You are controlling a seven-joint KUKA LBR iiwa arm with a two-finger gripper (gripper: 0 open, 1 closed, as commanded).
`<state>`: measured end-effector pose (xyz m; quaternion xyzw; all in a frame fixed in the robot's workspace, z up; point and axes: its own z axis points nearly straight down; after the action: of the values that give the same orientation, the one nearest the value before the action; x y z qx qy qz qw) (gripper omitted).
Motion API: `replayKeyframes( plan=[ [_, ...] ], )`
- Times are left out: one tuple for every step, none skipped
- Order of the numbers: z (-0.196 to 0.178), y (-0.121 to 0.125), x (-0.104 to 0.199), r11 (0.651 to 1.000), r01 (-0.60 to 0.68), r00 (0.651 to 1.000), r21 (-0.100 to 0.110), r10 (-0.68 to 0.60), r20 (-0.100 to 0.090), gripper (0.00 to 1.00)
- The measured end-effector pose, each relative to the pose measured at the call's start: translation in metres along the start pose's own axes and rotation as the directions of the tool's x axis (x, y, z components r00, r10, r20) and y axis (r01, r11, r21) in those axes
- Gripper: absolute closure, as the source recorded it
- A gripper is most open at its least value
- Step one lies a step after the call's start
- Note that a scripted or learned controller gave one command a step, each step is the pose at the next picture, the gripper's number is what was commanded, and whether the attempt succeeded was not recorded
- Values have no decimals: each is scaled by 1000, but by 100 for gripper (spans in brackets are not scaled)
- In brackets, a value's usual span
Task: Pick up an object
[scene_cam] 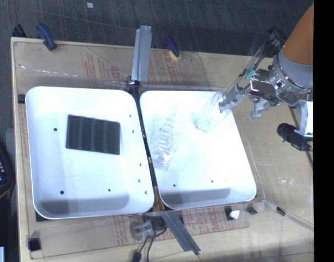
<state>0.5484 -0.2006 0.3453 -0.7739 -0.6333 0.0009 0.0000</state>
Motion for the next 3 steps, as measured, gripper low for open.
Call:
replayKeyframes(
  plan=[
    [-3,-7,-4,1000,12,1000,2,-12,-1,0],
    [-12,-6,-3,1000,19,1000,3,-19,-1,100],
    [-23,-4,47,967,-255,967,-2,255,0,100]
  ],
)
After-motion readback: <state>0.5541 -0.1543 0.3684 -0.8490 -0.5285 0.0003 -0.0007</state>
